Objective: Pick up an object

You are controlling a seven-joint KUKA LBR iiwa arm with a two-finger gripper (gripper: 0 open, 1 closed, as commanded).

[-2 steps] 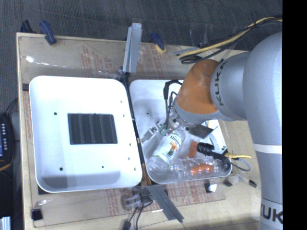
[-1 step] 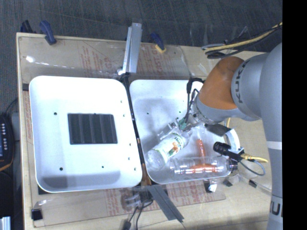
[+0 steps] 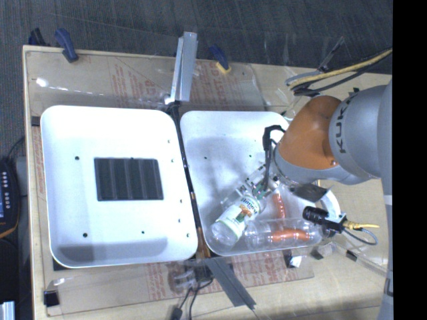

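The pincer [image 3: 261, 184] is lowered just above the bottle [image 3: 238, 219] for a grab; its state cannot be told.

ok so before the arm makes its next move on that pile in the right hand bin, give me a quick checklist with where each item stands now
1. Target in reach: ok. A clear bottle with a white cap lies in the right bin, near its front edge.
2. Target isolated: not ok. A second clear item with orange parts lies against it.
3. Gripper over the pile: ok, it sits just above the bottle's upper end.
4. Object between the fingers: cannot tell, the wrist hides them.
5. Drop zone: ok. The left bin shows only a dark rectangular panel.
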